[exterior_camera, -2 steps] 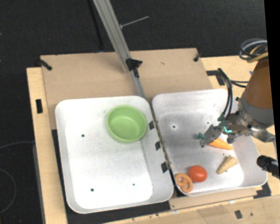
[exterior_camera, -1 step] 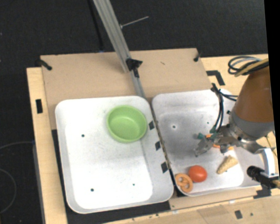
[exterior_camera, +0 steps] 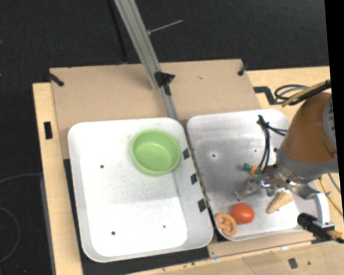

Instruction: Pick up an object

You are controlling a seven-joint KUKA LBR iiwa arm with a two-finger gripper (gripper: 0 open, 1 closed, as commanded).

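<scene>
The gripper (exterior_camera: 252,185) hangs low in the right bin (exterior_camera: 220,135); whether it grips anything I cannot tell. At its five o'clock a red tomato (exterior_camera: 243,212) touches the pretzel (exterior_camera: 225,224); it may roll away.

I see two white bins side by side on a tan bench (exterior_camera: 108,97). The left bin (exterior_camera: 102,230) has a green bowl (exterior_camera: 156,152) upright in its upper right area, near the divide. Right bin (exterior_camera: 220,135) sits against it, black clips along the seam. A grey metal pole (exterior_camera: 142,40) slants from the top edge to the bins' junction. Black floor around the bench, cables (exterior_camera: 290,90) at the right.
</scene>
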